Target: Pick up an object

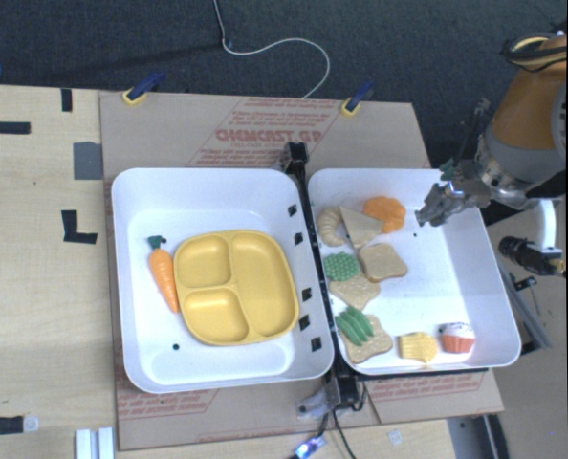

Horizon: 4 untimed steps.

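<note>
My gripper (433,208) hangs over the upper right part of the right bin (485,285), just right of an orange slice-shaped toy (386,211). Nothing shows between its fingers. Below and left of it lie several toy foods: a croissant (330,226), a tan wedge (359,228), a bread slice (383,262), a green waffle piece (341,267), a green bean bundle on a cracker (358,328), a yellow piece (418,347) and a cupcake (455,338). In the left bin (141,199) sit a yellow divided plate (234,285) and a carrot (163,275).
The two bins stand on a cardboard sheet (265,132) held by clamps at the back. A white cable (265,46) loops behind it. Bare white floor of the right bin lies under and below the gripper.
</note>
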Each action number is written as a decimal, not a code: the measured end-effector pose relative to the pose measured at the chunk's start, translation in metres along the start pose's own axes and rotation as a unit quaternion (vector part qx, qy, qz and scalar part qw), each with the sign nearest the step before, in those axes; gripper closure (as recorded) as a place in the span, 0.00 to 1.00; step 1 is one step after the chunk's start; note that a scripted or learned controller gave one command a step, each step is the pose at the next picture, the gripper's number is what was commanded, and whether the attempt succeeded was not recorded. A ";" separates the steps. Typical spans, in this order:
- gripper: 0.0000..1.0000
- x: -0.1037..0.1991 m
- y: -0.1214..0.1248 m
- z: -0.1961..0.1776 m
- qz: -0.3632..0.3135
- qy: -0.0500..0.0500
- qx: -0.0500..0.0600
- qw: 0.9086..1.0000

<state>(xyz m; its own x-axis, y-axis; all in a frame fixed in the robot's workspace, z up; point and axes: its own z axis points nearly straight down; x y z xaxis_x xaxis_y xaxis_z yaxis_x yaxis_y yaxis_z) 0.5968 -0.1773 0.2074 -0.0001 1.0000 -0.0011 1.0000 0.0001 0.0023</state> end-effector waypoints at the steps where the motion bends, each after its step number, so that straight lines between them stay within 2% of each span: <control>1: 1.00 0.000 0.001 -0.018 0.000 0.000 0.001 1.000; 3: 1.00 0.104 0.010 -0.002 -0.003 0.001 0.002 1.000; 4: 1.00 0.154 0.031 -0.012 -0.003 0.001 0.001 1.000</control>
<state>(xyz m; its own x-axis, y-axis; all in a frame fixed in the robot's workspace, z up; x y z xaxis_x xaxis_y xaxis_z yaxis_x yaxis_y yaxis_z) 0.6275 -0.0228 0.2192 -0.0070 1.0000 0.0016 1.0000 0.0070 0.0005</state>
